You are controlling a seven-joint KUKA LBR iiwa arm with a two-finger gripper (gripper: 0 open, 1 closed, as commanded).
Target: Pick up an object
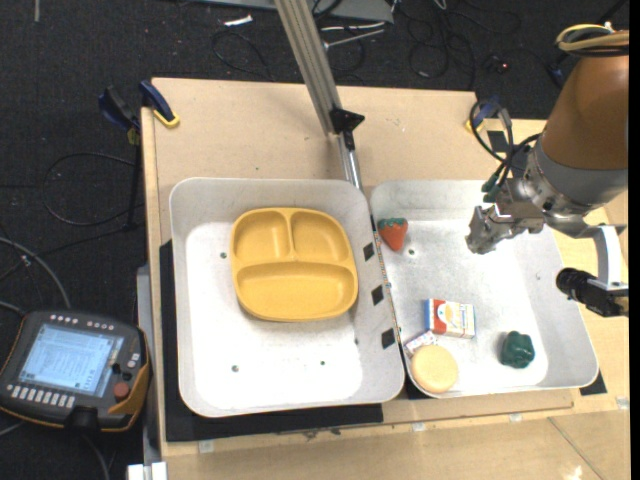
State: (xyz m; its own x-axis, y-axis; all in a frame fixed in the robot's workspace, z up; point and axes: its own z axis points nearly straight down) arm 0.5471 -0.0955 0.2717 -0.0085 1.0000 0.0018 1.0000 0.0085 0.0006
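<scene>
Pincer [483,236]: we see it over the right bin [560,268]; we cannot tell its state.
Strawberry [394,232]: to its left.
Small box [449,318]: below it.
Green object [517,349]: lower right.
Round yellow piece [435,368]: lowest.

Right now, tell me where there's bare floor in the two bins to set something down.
Left bin: bare strip along the near edge, below the yellow divided plate. Right bin: open middle, bordered by the strawberry, the gripper and the small box. Crowded at its near edge: box, round yellow piece, green object.
</scene>
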